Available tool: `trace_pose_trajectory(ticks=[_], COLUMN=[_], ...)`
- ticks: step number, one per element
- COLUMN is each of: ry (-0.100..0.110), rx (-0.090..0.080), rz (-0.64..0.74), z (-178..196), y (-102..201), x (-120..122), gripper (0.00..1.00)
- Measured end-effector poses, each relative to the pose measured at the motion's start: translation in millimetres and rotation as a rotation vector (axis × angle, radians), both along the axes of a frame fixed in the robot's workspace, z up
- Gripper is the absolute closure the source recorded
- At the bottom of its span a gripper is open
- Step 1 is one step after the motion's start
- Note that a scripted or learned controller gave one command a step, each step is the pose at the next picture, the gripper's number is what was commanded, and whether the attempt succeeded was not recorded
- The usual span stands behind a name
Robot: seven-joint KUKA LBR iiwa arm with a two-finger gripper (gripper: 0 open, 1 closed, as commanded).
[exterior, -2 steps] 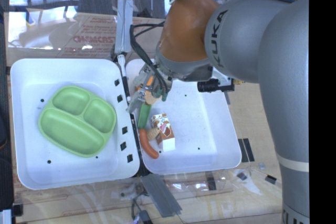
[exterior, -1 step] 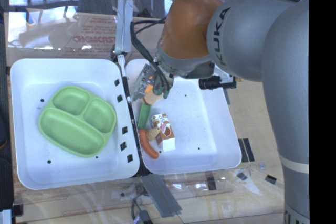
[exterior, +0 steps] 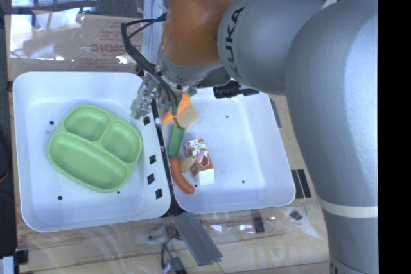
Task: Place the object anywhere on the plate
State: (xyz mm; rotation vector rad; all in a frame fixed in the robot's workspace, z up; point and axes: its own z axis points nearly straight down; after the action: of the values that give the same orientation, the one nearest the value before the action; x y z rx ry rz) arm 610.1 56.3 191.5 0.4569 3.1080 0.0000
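A light green divided plate (exterior: 96, 147) lies in the left bin (exterior: 32, 202). Along the right bin's left side sit several toy foods: an orange carrot piece (exterior: 169, 116), a tan bread slice (exterior: 187, 117), a green vegetable (exterior: 175, 140), a small printed carton (exterior: 200, 160) and an orange-red sausage (exterior: 181, 177). My gripper (exterior: 148, 101) hangs over the wall between the two bins, just right of the plate's upper edge and just left of the carrot and bread. The wrist hides much of the gripper.
The right bin (exterior: 250, 144) has bare floor across its middle and right. The big grey arm (exterior: 302, 42) covers the bench's right side and the right bin's back edge. Cardboard and cables (exterior: 96, 42) lie behind the left bin.
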Motion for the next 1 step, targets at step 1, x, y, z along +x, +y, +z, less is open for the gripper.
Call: trace_pose_trajectory(ticks=[1], ry=[0.0], rx=[-0.001], rz=[-0.001], z=[0.2], y=[-0.7], x=[0.1], gripper=[0.0])
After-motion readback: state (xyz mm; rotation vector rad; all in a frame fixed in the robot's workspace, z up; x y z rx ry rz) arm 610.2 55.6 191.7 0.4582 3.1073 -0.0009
